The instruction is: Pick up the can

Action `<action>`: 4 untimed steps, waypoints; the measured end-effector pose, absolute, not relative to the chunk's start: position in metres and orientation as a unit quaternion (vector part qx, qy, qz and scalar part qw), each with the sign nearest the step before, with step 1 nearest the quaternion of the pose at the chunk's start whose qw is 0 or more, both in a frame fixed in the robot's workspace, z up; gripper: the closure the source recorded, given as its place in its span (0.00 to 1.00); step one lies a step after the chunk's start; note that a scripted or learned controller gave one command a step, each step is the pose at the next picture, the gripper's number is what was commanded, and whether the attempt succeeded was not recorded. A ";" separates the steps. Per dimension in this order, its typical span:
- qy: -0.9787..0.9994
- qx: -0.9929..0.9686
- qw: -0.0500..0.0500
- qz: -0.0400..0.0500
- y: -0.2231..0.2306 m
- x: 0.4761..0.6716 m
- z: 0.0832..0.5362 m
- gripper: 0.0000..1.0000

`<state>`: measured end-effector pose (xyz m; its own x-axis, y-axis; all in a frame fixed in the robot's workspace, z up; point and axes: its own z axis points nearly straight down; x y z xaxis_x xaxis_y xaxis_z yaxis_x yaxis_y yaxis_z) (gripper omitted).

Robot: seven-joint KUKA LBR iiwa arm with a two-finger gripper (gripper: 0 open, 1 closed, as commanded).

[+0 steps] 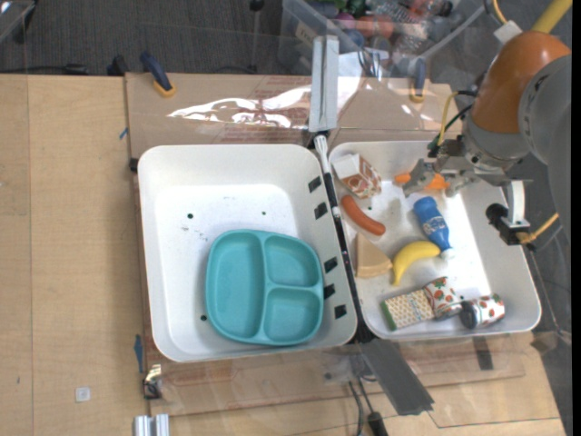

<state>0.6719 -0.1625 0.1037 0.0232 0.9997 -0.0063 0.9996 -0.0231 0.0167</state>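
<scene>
Two bins: left bin (163, 243) holds one teal plate (265, 287); right bin (522, 289) one can (451, 296) at five o'clock, one banana (414, 258), one bottle (432, 223). Labels unreadable. Whether the gripper (434, 176) is apart or together, I cannot tell.

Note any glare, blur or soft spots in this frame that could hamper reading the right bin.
Camera view: a bright glare patch lies on the clear sheet behind the left bin; lighting on both bins is even with faint shadows; the arm at the right is soft-edged, and the gripper over the right bin is blurry; the can near the front wall is small but legible.
</scene>
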 end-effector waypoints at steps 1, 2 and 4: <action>0.699 0.715 0.011 0.005 -0.163 0.673 0.116 1.00; 0.722 0.692 0.002 0.002 -0.089 0.668 0.221 1.00; 0.793 0.609 0.003 0.001 -0.180 0.651 0.270 1.00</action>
